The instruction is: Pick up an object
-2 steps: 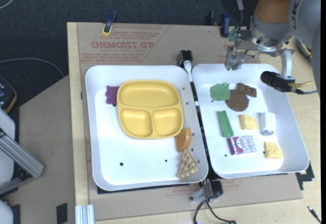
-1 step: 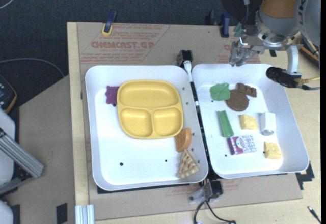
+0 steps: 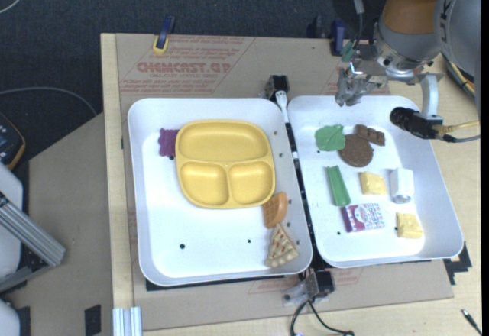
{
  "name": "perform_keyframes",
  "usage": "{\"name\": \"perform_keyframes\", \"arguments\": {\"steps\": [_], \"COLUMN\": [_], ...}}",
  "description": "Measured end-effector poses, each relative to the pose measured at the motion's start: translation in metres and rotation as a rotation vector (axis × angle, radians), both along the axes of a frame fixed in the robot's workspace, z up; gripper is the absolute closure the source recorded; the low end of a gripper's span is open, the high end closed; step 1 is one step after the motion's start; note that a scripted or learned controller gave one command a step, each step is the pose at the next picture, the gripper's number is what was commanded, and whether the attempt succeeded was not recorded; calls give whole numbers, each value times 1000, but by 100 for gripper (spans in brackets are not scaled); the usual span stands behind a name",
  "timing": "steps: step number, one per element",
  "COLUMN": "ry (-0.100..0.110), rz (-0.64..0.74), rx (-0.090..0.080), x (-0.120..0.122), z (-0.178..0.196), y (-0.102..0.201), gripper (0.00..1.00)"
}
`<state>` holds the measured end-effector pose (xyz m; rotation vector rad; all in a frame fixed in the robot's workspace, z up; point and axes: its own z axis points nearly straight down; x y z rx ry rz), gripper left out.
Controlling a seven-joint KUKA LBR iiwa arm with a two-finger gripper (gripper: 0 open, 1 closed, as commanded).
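As seen from the overhead camera, the grey arm w/ orange band enters from the right, and its tool point(image 3: 350, 92) hangs above the far-left rim of the right bin point(image 3: 451, 227); whether the tool is spread or pressed together cannot be told, and nothing shows betw. its tips.

Right bin, far to near: green leaf-shaped piece point(image 3: 330, 137) just beside a round brown patty point(image 3: 356, 151); dark brown chunk point(image 3: 370, 134) touching the patty's far edge. Nearer: long green stick point(image 3: 337, 185), pale yellow block point(image 3: 373, 183), white cylinder point(image 3: 401, 183) lying on its side. Nearest row: purple-and-white carton point(image 3: 363, 216) and a yellow wedge point(image 3: 409, 225). All items rest on the bin floor, apart from the tool; the leaf-shaped piece is the closest to it.

Left bin point(image 3: 145, 227): yellow three-compartment tray point(image 3: 225, 163) sits in the far half; purple item point(image 3: 166, 141) touches its left edge, partly hidden. At the tray's near-right corner: orange-brown bun-like piece point(image 3: 276, 209), and just below it a tan waffle wedge point(image 3: 281, 247) by the bin's near-right rim.

Both bins lie side by side on a cardboard sheet point(image 3: 199, 67) w/ red print, on the table.
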<state>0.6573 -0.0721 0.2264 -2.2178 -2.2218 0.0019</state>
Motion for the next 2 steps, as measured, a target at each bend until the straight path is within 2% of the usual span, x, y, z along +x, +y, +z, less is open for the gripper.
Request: {"name": "perform_keyframes", "arguments": {"steps": [1, 2], "ry": [-3, 1], "rz": [-3, -1], "rx": [-2, -1], "x": [-1, 3], "z": [3, -11], "y": [-13, -12], "gripper": [100, 100]}}
